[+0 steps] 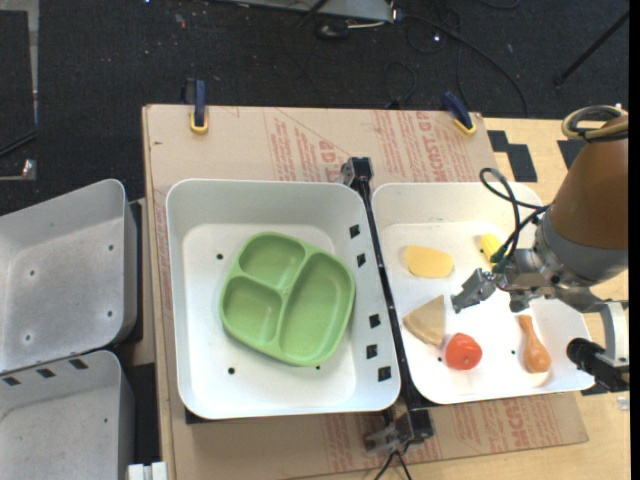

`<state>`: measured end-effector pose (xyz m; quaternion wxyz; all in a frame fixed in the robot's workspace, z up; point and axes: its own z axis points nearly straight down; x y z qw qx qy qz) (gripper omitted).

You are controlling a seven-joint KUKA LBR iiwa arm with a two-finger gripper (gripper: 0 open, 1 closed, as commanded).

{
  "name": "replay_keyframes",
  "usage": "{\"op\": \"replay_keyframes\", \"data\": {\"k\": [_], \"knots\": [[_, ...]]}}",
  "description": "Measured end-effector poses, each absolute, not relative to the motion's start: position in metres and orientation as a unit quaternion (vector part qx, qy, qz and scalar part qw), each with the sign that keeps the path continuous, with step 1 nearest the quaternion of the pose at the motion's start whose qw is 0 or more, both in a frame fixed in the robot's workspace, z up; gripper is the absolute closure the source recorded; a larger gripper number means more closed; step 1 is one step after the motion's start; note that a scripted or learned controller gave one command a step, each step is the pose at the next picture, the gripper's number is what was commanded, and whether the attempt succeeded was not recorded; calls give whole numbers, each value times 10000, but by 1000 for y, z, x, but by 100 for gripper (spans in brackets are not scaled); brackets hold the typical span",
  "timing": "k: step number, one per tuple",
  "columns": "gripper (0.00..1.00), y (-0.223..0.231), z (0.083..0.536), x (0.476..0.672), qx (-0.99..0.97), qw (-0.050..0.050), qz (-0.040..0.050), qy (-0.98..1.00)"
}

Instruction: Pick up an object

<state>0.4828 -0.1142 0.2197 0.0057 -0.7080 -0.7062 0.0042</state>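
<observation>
The right bin (440, 213) holds a pale yellow oval piece (428, 261), a small bright yellow piece (489, 245), a tan wedge (428, 320), a red tomato (462, 351) and an orange drumstick-shaped piece (533, 345). My gripper (472, 292) hangs over the middle of this bin, just right of the tan wedge and above the tomato. Nothing is visibly held by it. The arm's grey and orange body covers the bin's right side.
A green three-compartment plate (288, 296) lies in the left bin (185, 203). Both bins rest on a cardboard sheet (300, 143) clamped at the back. White metal trays (60, 258) stand to the far left, and cables cross the dark floor behind.
</observation>
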Motion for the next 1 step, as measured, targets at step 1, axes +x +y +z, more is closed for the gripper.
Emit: {"op": "replay_keyframes", "data": {"k": [1], "knots": [[0, -114, 226, 485, -7068, 7, 4, -7074]]}}
